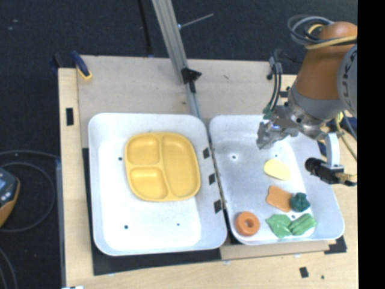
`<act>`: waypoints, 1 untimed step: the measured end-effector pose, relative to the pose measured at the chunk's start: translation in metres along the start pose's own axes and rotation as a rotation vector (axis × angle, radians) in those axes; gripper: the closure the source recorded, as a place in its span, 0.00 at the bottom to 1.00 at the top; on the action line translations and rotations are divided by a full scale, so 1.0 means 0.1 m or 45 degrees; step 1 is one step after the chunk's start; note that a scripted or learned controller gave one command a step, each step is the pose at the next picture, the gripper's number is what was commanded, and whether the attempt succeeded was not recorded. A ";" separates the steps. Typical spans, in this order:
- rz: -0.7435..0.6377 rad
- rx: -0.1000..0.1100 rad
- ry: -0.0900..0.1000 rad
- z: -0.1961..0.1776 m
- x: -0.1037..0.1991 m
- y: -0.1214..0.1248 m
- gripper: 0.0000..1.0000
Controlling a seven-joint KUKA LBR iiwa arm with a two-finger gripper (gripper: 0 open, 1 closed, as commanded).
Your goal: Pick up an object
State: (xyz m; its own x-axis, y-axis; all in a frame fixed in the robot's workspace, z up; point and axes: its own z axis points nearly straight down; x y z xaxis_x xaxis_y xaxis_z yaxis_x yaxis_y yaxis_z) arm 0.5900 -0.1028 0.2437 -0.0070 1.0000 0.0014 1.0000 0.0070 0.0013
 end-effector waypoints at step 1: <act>0.000 0.002 -0.001 0.09 0.53 -0.08 1.00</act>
